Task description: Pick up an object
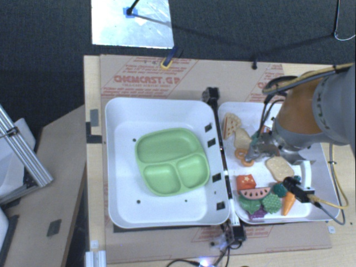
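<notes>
My gripper [256,149] is low in the right bin [328,202], at its middle left, with the grey arm and its orange band [300,113] reaching in from the right. Just below the gripper's tip lies a small orange ring [243,157]. A tan wedge [242,138] and a toast slice [230,124] lie to its upper left. Another bread slice [279,168] lies at its lower right. Nearer the front are a red cube [246,181], a watermelon slice [254,193], broccoli [272,203], a carrot [288,203] and purple grapes [251,209].
The left bin [119,149] holds a green three-part tray [172,161]. A black divider with clips [218,149] runs between the bins. A cable [328,204] trails along the right bin's front right corner.
</notes>
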Controlling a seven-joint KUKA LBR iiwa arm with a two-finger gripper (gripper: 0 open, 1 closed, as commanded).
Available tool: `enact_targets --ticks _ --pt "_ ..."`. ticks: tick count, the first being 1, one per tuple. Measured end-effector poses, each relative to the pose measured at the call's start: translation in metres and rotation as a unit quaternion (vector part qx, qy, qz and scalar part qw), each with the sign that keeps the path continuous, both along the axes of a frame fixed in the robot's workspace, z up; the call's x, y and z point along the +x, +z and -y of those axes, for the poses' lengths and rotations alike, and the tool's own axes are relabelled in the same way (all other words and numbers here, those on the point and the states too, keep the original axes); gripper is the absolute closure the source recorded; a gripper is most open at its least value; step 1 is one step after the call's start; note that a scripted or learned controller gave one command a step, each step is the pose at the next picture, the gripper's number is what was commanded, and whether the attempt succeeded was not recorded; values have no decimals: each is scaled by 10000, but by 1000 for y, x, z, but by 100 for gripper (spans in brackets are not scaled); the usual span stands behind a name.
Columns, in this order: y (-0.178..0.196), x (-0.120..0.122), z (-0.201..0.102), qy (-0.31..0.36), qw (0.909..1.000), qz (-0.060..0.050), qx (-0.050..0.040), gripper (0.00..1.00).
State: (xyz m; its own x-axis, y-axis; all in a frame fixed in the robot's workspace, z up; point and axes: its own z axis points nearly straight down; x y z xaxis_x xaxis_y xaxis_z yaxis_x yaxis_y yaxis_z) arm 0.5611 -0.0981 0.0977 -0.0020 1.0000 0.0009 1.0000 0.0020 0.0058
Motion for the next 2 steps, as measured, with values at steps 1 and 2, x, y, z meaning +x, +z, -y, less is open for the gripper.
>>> enact_targets --ticks 1,2 --pt "49 9 6 7 10000 -3 -11 100" --pt "113 15 5 13 10000 13 -12 100"
